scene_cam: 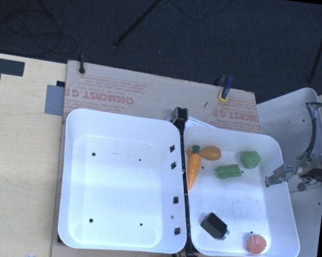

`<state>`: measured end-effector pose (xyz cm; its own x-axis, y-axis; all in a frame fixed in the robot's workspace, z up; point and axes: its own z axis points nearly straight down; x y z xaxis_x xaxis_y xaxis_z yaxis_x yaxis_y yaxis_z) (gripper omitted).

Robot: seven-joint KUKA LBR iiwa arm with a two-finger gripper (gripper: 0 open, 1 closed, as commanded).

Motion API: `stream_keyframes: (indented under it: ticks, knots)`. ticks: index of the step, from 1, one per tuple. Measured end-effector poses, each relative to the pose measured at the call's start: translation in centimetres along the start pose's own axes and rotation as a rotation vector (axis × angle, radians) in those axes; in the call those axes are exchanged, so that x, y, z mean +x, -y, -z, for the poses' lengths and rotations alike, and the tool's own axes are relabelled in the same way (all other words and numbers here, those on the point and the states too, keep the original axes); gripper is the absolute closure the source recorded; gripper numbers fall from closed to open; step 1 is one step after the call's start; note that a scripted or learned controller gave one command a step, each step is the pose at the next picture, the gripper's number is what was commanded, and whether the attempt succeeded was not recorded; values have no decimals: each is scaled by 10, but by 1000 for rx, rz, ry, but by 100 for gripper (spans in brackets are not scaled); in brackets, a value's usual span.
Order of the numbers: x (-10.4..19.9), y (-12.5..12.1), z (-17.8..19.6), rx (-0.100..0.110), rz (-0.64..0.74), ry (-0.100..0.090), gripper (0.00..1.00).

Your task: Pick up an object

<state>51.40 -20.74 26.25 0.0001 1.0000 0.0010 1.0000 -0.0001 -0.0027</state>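
Saw the wooden bench (11, 152) with a cardboard sheet (124, 94) under both bins. All candidates sat in the right bin (239, 206); the left bin (119, 178) didn't matter for this step.

The gripper (293, 176) hung at the right bin's right rim, outside the objects. Too blurred there, so I couldn't tell whether the fingers were apart or together. Nothing visible between them, so no grasp yet, I'd judge.

Targets, biggest first:
- toy carrot (193, 169): lay along the black divider strip (182, 169), touching or nearly so. Bad pick, a finger would likely hit the strip.
- orange-yellow toy (210, 153): at the carrot's top end, crowded.
- long green piece (227, 171): near the middle, clear on both long sides.
- black block (214, 225): alone on the bin floor, well apart from the rest.
- round green piece (250, 159): near the back wall, may roll.
- pink ball (256, 244): front right corner, close to the wall, likely to roll.

My call: go for the black block or the long green piece, straddle the short axis and descend straight.

The clamp (225, 89) on the back edge of the cardboard was out of the way.
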Motion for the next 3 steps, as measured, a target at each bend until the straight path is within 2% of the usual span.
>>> stream_keyframes:
  ticks: [1,2,3]
  knots:
    - [-1,0,10,1,0,-1,100]
    - [62,-26,93,-10,8,1,100]
    - [167,-12,228,-17,12,-1,100]
